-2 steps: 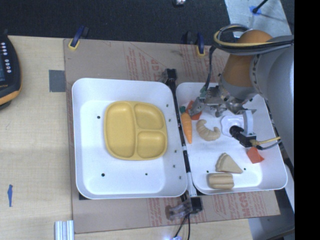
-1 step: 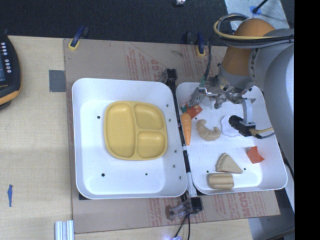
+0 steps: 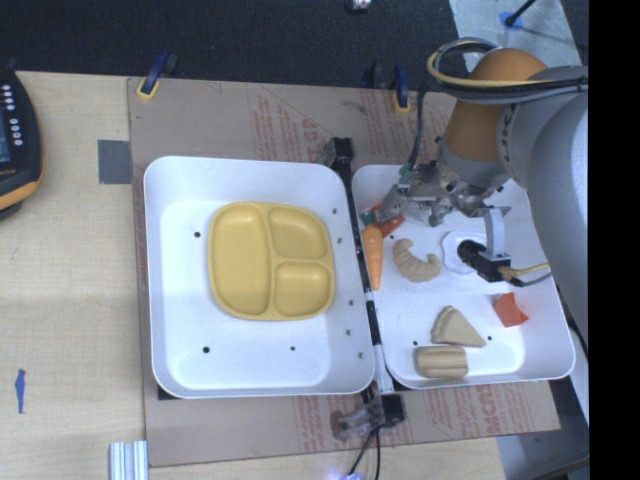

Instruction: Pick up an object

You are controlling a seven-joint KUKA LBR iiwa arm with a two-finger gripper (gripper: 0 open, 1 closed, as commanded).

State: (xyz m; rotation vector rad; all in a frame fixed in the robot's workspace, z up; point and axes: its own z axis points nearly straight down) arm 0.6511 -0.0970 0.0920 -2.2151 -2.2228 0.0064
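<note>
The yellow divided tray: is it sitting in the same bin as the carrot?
No. The yellow tray lies in the left bin, while the carrot lies in the right bin.

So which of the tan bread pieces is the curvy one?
The croissant, up near the carrot. It bends like a crescent; the wedge is triangular and the roll at the bin's near edge is a straight log.

A pale yellow sectioned plastic tray (image 3: 271,261) lies in a shallow white plastic bin (image 3: 170,348); an orange toy carrot (image 3: 372,256), tan croissant (image 3: 416,262), and red-orange block (image 3: 510,311) show nearby.
</note>
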